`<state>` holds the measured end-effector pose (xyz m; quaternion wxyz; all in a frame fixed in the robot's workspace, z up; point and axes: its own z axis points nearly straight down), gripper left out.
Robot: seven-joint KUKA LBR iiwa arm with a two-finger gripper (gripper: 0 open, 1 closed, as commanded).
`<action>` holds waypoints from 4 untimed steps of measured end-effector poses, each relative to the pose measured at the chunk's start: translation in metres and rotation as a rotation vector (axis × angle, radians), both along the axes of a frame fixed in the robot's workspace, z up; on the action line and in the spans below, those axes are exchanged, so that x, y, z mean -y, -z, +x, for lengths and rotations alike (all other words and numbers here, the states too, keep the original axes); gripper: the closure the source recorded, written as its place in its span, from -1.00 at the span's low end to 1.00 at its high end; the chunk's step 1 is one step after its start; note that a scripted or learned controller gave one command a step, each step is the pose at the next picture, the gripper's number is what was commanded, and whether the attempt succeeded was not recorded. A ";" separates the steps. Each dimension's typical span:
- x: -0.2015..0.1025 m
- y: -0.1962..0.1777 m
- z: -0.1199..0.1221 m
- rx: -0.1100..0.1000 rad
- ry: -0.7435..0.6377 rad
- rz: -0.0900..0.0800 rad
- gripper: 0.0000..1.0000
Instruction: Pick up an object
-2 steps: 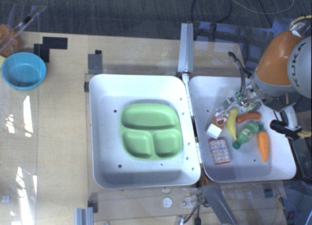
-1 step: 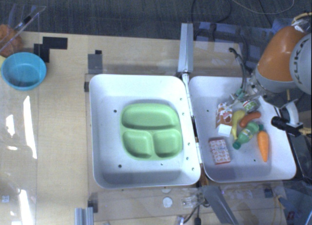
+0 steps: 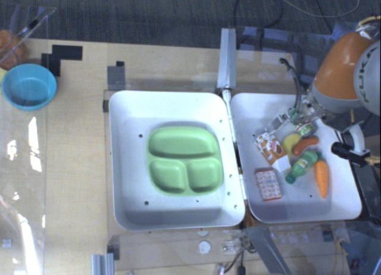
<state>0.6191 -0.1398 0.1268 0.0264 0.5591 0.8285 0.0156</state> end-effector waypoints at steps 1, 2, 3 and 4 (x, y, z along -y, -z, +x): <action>0.018 0.017 0.013 -0.014 0.140 0.010 -1.00; -0.034 0.016 -0.006 -0.004 -0.004 -0.006 -1.00; -0.020 0.014 -0.035 -0.015 -0.040 -0.003 -1.00; -0.023 -0.001 -0.031 -0.004 -0.044 -0.001 1.00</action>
